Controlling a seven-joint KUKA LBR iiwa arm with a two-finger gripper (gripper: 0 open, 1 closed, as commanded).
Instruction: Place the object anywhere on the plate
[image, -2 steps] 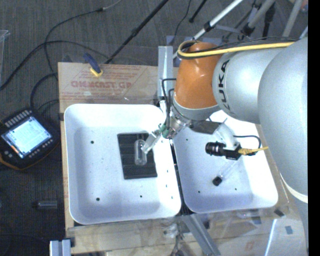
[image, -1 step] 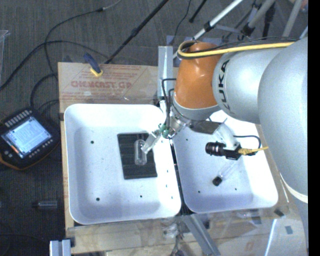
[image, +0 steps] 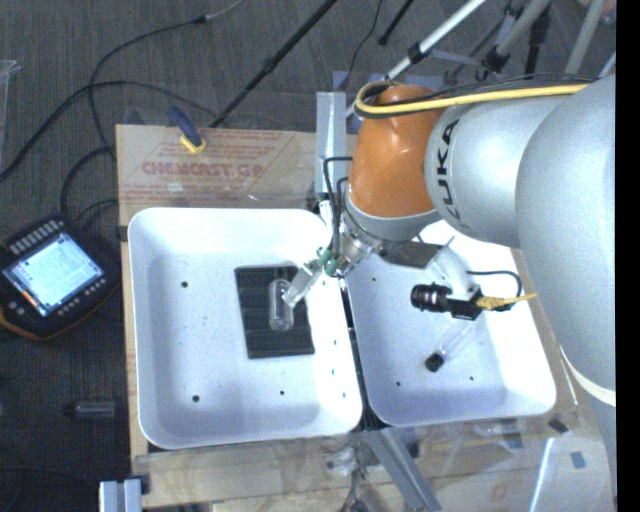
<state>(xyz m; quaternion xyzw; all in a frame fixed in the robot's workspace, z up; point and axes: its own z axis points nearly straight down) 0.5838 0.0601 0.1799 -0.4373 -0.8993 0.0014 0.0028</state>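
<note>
The arm (image: 520, 170) takes up the upper right of the camera view. Its grey casing and orange band reach in over the right bin (image: 500, 375) and cover that bin's top edge and much of its far wall. It crosses the seam between the two bins at a slant, most likely because the target sits on the other side of it.

The left bin (image: 180, 340) holds the plate (image: 262, 338), a dark flat rectangle lying a little right of the bin's middle and turned slightly off the bin's edges. A plate lying flat like this can be approached from above at almost any spot, which fits a task that allows any spot on it.

The gripper (image: 281, 316) hangs over the middle of the plate, touching it or just above it — the slanted view does not settle which. Its tip shows as one pale grey blur against the black. It cannot be told whether the jaws are clenched, released or carrying something, or whether any of that blur is a separate thing.

The only loose thing clearly seen is a small black piece (image: 434, 362) with a faint pale stem. It lies on the floor of the right bin, well apart from the plate. If it is the object to be placed, the task looks unfinished, but its shape is too small to name.
</note>
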